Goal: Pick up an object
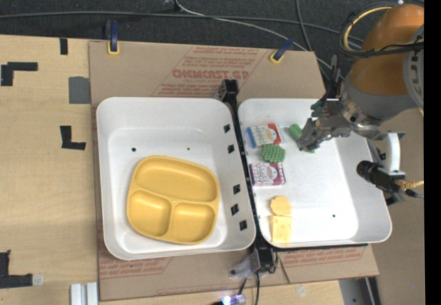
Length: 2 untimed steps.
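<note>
On the tabletop (41,180), two white bins sit side by side on a cardboard sheet (207,69). Nearest, toward the front edge, the left bin (114,114) holds a yellow divided tray (172,199) lying flat in its front half. In the right bin (358,224), close to the front left corner, a yellow block (282,228) lies with a small yellow round piece (280,205) touching its far side. Farther back along that bin's left wall come a pink-and-white packet (267,173), then a green bumpy ball (273,153), then a red-and-blue packet (264,134). Near the far edge of the right bin, the claw (310,140) hangs low, just beside a small green piece (295,131) on its left. Whether the claw is open or closed cannot be told, nor whether it touches the green piece.
</note>
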Available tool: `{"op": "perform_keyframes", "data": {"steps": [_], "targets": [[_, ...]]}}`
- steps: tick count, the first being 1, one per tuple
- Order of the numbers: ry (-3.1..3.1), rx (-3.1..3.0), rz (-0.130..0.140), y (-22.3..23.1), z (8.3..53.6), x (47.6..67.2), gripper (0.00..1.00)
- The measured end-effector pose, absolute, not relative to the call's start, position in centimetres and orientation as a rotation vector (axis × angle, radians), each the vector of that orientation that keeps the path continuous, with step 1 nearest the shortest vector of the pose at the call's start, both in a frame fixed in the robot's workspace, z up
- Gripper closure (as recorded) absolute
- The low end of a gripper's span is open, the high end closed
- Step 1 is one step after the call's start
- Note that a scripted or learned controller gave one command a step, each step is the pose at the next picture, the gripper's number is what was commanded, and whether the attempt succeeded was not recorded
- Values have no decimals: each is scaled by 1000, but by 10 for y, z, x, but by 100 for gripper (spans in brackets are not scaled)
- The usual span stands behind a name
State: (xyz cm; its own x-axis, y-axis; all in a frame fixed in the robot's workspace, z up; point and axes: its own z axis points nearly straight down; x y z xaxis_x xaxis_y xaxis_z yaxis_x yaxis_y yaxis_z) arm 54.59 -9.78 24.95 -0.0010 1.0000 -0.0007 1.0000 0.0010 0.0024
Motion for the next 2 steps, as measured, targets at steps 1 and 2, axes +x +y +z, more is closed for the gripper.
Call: {"op": "perform_keyframes", "data": {"steps": [1, 2], "targets": [[2230, 2215, 1, -43, 255, 547, 100], [2229, 2217, -3, 10, 238, 549, 100]]}}
